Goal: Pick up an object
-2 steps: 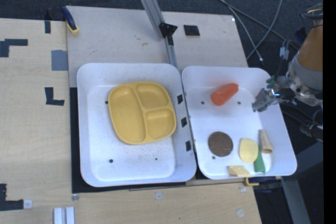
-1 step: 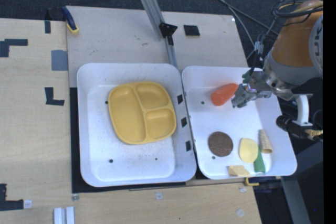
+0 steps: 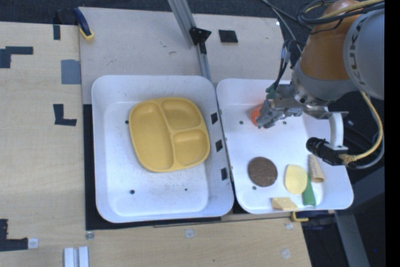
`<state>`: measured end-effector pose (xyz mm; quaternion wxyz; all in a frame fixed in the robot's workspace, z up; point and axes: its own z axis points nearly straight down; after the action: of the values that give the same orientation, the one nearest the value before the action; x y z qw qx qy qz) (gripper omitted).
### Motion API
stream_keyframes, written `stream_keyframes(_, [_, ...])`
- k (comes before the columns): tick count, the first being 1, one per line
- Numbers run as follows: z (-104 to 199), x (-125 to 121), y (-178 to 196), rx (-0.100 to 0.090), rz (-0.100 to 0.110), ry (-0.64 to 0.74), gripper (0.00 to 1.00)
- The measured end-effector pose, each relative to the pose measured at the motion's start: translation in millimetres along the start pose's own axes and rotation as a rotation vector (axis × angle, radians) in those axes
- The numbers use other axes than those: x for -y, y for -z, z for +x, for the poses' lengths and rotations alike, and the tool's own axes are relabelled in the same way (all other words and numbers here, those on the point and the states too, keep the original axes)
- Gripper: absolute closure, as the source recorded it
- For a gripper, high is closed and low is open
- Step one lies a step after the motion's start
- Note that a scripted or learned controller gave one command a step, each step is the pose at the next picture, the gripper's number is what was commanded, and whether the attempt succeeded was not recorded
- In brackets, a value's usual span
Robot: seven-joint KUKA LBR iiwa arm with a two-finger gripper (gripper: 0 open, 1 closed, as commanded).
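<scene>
You're at the grasp step: gripper (image 3: 265,117) down in right bin (image 3: 240,194) at an orange piece (image 3: 256,114); can't tell finger state. Next: confirm hold, then lift.

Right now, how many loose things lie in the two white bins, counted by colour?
Yellow: 3: divided plate, oval piece, small flat piece
Brown: 1: round disc
Green: 1: stick
Tan: 1: roll
Orange: 1: item at the hand
Total: 7
</scene>
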<state>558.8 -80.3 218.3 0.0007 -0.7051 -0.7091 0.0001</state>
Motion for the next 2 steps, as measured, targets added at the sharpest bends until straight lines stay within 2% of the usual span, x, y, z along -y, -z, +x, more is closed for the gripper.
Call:
stream_keyframes(1, [53,-3,-10,0.000,0.001,0.000,1.00])
stream_keyframes(2, [111,-17,-8,-0.001,0.000,0.002,1.00])
